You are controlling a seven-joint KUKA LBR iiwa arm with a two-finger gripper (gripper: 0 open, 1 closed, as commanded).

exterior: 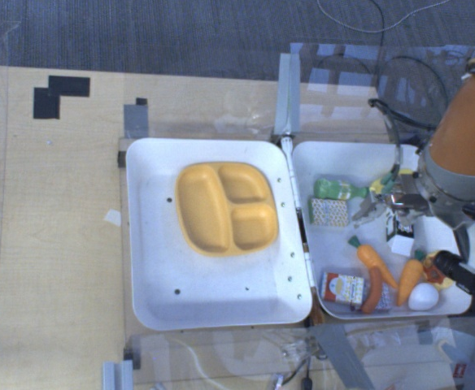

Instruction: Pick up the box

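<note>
Pale wooden bench (50, 218) carries two white bins; the left bin (152, 299) holds a yellow divided tray (225, 207). In the right bin (302, 185), the small patterned box (329, 212) lies just left of the gripper (373, 207), whose fingers are spread open around nothing. Carrots (376, 265) lie below it.
</note>
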